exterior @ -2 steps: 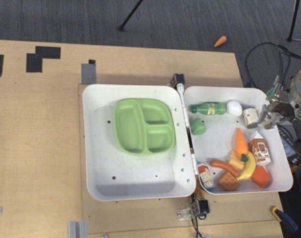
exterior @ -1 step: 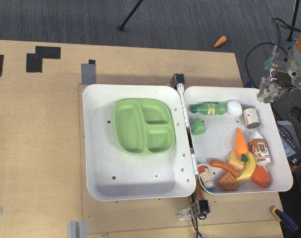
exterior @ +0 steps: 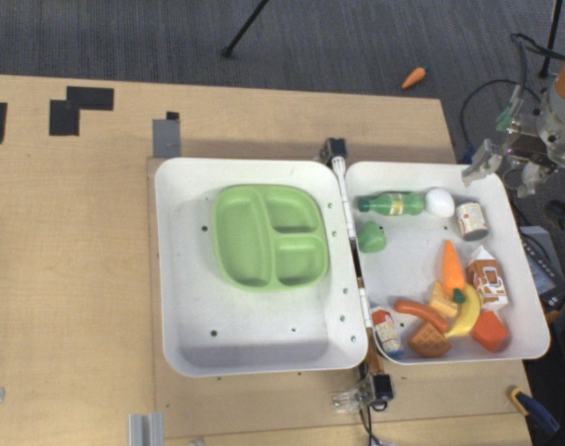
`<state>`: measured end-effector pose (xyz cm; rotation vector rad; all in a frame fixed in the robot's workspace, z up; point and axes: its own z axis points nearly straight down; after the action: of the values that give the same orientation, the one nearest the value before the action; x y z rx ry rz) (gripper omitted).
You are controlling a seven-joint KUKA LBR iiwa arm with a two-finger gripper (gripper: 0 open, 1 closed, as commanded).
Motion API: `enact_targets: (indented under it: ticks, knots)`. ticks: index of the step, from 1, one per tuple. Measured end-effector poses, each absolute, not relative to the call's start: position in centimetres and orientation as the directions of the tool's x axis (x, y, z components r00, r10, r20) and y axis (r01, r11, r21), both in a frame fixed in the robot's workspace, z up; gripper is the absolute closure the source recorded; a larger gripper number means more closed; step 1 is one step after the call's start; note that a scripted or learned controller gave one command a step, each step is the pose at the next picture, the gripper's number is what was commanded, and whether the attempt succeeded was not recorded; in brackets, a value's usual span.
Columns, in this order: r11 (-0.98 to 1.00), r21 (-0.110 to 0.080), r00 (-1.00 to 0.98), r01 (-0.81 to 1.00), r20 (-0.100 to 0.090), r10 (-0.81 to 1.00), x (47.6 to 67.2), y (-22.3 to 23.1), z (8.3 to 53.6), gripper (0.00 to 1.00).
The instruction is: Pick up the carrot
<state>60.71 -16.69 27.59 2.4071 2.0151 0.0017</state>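
In the right bin (exterior: 505,214), the carrot (exterior: 452,265) lies upright near the right wall, touching the banana (exterior: 463,312). The end effector (exterior: 494,156) hovers at that bin's far right corner; finger state cannot be determined.

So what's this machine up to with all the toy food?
A robot arm is meant to pick up the carrot, which lies untouched in the right bin among a banana, a green bottle and other toy food. The arm's hand sits by that bin's far right corner, apart from the carrot. The left bin holds a green divided plate.
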Motion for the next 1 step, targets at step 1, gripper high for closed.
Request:
enact_targets:
  ticks: [1]
  knots:
    - [-0.271,-0.002,0.271,0.963,0.000,0.963,60.11,-18.36,16.15,0.00]
